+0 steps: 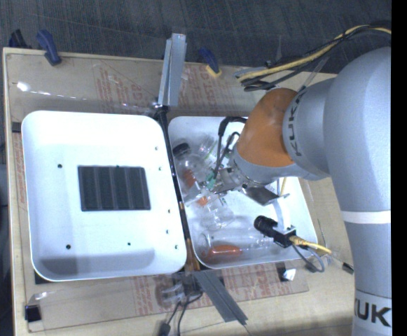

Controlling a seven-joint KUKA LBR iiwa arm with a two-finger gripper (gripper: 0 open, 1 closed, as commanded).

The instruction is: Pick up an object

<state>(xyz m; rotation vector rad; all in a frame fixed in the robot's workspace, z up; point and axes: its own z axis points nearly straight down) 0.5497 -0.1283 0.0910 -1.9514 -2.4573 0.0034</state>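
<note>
a pale wooden bench is being viewed from above, a grey metal bracket being shown at the lower edge of the frame. two shallow white bins are being carried side by side on it. the left bin, at centre left, is being marked by a dark ribbed rectangle on its floor. the right bin, at centre right, is being crowded with small items. a reddish-orange oblong object is being seen lying along that bin's lower wall, with clear plastic pieces just above it. the gripper is being held low over the middle of the right bin among the clear pieces, near a small orange item. it is being masked by the orange band of the grey arm, so whether the pincer is apart or together cannot be told. a small black item is being shown near the bin's upper left corner. at the top of the frame, blue clamps are being seen on the bench's far edge, with a grey upright strip between them.
</note>
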